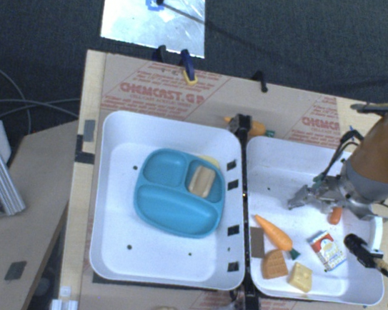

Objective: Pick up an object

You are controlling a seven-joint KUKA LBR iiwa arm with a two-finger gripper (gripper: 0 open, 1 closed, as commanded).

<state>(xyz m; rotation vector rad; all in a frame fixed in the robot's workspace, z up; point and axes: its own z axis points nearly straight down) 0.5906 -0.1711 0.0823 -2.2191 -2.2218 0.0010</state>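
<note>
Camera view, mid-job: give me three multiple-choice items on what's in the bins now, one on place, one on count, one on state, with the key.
1. Where is the blue tray?
A. left bin
B. right bin
C. on the bench outside the bins

2. How many loose items lie in the right bin?
A. two
B. five
C. eight

3. How does the hand stand?
A. low in the right bin with nothing seen in it
B. lifting the carrot
C. over the tray

Key: 1 A, the tray sits inside the left bin. 2 B, carrot, brown piece, yellow block, small carton, orange bit. 3 A, it is above the carrot in the picture, apart from it, and nothing shows in it.
</note>
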